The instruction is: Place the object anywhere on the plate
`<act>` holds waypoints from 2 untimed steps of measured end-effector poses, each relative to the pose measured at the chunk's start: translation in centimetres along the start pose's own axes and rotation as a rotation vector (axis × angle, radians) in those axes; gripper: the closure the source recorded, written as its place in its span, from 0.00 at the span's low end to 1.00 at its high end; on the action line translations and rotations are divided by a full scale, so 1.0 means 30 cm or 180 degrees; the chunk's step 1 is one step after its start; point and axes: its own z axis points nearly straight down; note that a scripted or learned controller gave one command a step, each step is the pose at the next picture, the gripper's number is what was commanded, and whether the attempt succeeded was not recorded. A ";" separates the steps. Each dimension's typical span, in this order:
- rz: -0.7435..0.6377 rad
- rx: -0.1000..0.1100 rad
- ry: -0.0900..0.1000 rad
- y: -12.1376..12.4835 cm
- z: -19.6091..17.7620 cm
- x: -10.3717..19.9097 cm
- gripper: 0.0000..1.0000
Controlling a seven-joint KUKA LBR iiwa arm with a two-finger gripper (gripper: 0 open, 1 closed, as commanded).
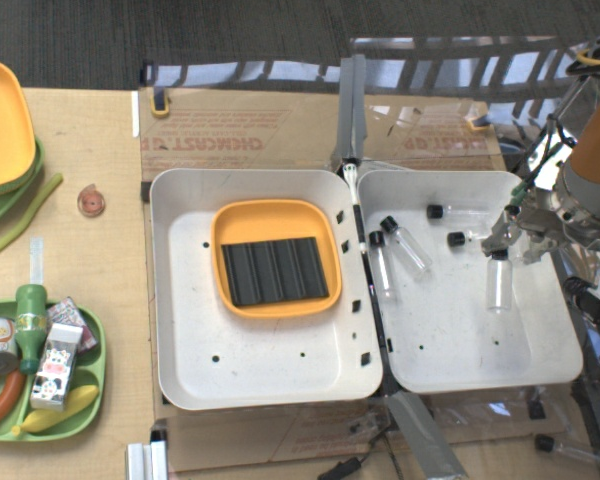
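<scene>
An orange square plate sits in the left white bin, and a dark grey ridged slab lies flat on it. In the right bin lie several clear tubes with black caps: one near the bin's left wall, one at the back, and one standing lengthwise toward the right. My gripper hangs at the right side of that bin, just above the black-capped top of the right-hand tube. Whether it touches the tube I cannot tell.
A tan table at the left bears a green tray of toy food and stacked orange and green dishes. Cardboard lies behind the bins. The bins' shared walls run between plate and tubes.
</scene>
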 end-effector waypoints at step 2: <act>-0.0621 -0.0004 -0.0003 0.361 -0.211 0.089 1.00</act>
